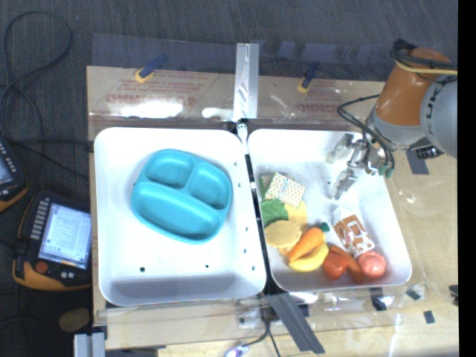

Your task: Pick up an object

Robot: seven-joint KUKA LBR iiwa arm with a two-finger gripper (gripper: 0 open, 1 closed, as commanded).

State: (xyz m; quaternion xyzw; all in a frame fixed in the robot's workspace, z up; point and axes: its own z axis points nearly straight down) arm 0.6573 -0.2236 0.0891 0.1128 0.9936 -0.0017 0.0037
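My gripper (346, 171) hangs over the back part of the right bin (297, 146), with its two fingers spread open and nothing between them. Toy food lies in a heap in front of it: an orange carrot (307, 242) on a yellow banana (311, 259), a small white-and-orange carton (353, 234), a red tomato (335, 263), a pink-red fruit (372, 264), a green leafy piece (273, 210), a yellow round slice (282, 233) and a checked cracker packet (285, 189). The carton is the nearest item, just in front of the fingers.
The left bin (111, 266) holds a blue divided plate (181, 193). A metal bar (246, 80) stands at the back between the bins. The arm's orange band (405, 91) sits above the right bin's far right corner. A handheld pendant (53, 240) lies at the left.
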